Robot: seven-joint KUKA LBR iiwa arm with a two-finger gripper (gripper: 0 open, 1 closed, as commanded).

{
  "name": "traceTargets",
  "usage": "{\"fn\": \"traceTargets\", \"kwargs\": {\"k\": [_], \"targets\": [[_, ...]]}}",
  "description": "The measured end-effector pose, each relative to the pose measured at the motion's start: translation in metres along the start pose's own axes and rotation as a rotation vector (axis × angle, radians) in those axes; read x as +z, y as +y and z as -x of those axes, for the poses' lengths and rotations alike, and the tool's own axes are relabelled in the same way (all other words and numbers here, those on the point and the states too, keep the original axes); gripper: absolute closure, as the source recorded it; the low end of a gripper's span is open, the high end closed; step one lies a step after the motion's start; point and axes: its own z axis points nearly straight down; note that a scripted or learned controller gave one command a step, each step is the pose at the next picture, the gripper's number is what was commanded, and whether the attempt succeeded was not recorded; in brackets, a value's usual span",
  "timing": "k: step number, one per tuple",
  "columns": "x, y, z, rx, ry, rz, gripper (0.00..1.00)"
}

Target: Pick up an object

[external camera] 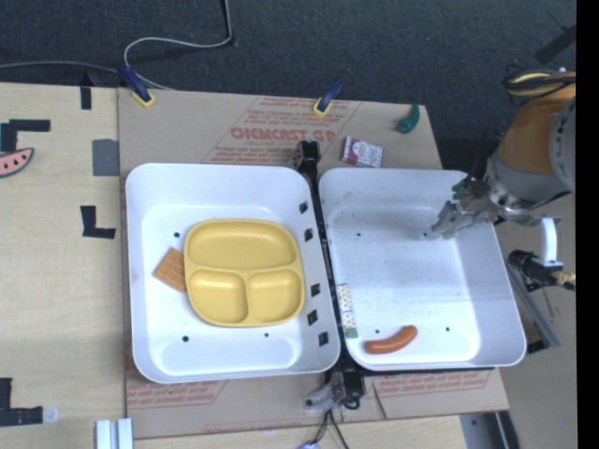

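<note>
Cardboard covers the bench under two white bins. Toward 6 o'clock in the right bin point(487, 288) lies a sausage point(390, 340), nothing around it. Well apart at 2 o'clock, the gripper point(442, 228) hangs with fingers narrow, holding nothing. The left bin point(159, 195) carries a yellow tray point(245, 271) and cracker point(170, 269).

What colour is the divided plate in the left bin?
Yellow, plain; the divided plate shows clearly in the camera view.
</note>
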Motion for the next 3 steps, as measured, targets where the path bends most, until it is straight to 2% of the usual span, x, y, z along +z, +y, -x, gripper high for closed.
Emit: {"fn": "traceTargets", "kwargs": {"k": [1,2,3], "targets": [[0.0,0.0,0.0,0.0,0.0,0.0,0.0],[0.039,-0.045,-0.006,0.0,-0.001,0.005,0.0],[0.029,-0.044,-0.004,0.001,-0.006,0.01,1.0]]}}
